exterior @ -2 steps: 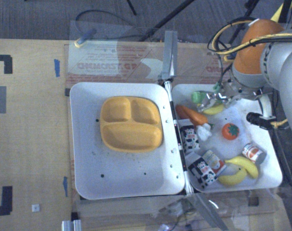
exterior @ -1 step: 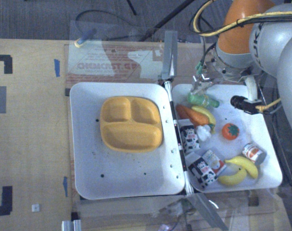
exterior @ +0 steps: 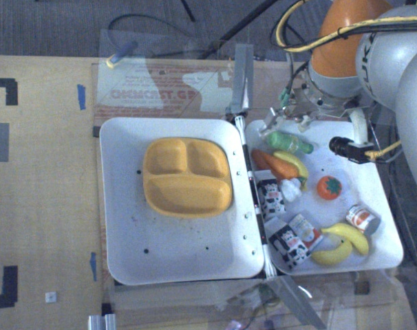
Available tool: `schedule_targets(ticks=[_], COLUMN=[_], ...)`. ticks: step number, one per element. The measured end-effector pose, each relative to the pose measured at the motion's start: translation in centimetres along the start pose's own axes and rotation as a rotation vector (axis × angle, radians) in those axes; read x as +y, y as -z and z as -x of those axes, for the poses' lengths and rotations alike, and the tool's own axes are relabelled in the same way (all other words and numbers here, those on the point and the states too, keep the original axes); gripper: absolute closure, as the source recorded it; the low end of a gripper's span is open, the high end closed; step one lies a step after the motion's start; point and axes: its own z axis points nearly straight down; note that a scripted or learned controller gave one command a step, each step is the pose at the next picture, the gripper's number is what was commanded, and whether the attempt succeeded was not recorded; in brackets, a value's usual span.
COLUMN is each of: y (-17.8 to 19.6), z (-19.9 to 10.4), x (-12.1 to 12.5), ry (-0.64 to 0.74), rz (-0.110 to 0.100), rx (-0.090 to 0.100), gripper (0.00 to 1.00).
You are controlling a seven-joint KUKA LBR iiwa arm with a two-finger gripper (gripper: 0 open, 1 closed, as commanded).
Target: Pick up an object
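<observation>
The arm leans in from the right, gripper (exterior: 290, 117) low over the right bin's (exterior: 386, 205) far edge above the green bottle (exterior: 289, 142), grip hard to read, while the left bin (exterior: 126, 205) holds a yellow tray (exterior: 187, 177).

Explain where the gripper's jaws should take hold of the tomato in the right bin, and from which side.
Take the tomato across its round middle, coming straight down from above. It sits apart from its neighbours on the bare floor of the right bin, so there seems to be room for the jaws on either side.
</observation>
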Motion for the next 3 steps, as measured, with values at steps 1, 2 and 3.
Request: schedule_targets(ticks=[1,2,3], y=[-9.9,-8.7,1.8], z=[6.1,6.0,1.6], x=[-1.1,-0.9,-3.8], ry=[-0.047,-0.045,-0.137], rz=[0.000,0.004,-0.002], rx=[0.000,-0.002,0.000], gripper=[0.00,1.00,1.00])
